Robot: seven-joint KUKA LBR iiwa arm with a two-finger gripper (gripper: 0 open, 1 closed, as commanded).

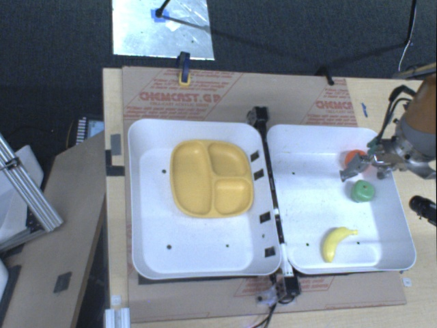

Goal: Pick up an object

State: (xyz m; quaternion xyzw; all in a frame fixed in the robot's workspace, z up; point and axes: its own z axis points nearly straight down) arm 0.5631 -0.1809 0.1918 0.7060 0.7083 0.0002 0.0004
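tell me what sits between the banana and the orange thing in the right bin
In the camera view, a green round object lies between the banana and the orange object, close under the gripper.

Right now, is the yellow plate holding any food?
Empty. The yellow plate lies in the left bin, and all three compartments show bare yellow.

A robot lab: a bench (225, 87) with two white bins (157, 251) taped down, cables (273, 296) at 6 o'clock, aluminium framing (27, 190) at 9 o'clock.
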